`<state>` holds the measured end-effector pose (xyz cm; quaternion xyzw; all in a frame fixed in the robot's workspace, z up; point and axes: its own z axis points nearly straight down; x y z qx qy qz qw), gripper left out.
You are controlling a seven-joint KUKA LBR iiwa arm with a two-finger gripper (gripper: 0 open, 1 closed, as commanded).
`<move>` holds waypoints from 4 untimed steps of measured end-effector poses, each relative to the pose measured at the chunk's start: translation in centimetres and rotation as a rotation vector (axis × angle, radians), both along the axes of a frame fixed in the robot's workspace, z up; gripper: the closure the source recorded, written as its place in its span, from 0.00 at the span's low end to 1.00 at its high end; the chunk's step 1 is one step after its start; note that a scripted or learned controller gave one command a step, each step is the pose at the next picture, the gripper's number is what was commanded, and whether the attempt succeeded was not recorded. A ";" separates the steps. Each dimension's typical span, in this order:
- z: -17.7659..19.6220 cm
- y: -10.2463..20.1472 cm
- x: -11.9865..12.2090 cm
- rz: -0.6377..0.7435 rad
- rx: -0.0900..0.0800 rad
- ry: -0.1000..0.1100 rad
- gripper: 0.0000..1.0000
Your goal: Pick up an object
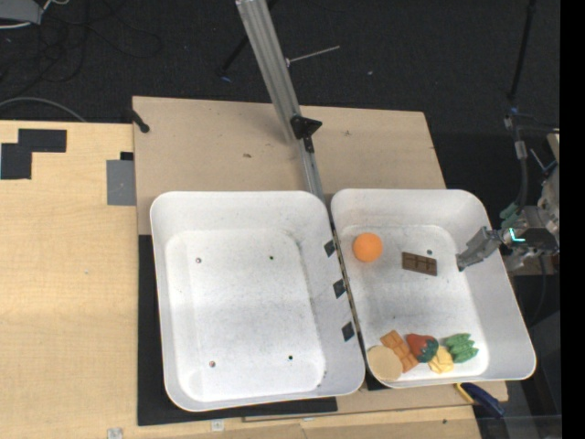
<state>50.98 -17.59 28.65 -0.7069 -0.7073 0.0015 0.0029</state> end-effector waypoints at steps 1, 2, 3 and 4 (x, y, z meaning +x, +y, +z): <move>0.1 0.0 0.0 -0.002 -0.001 -0.003 0.00; -4.5 0.6 -0.5 -0.001 0.001 0.001 0.00; -8.8 0.7 -0.7 -0.001 0.001 0.001 0.00; -13.3 0.4 -0.5 -0.001 0.001 0.002 0.00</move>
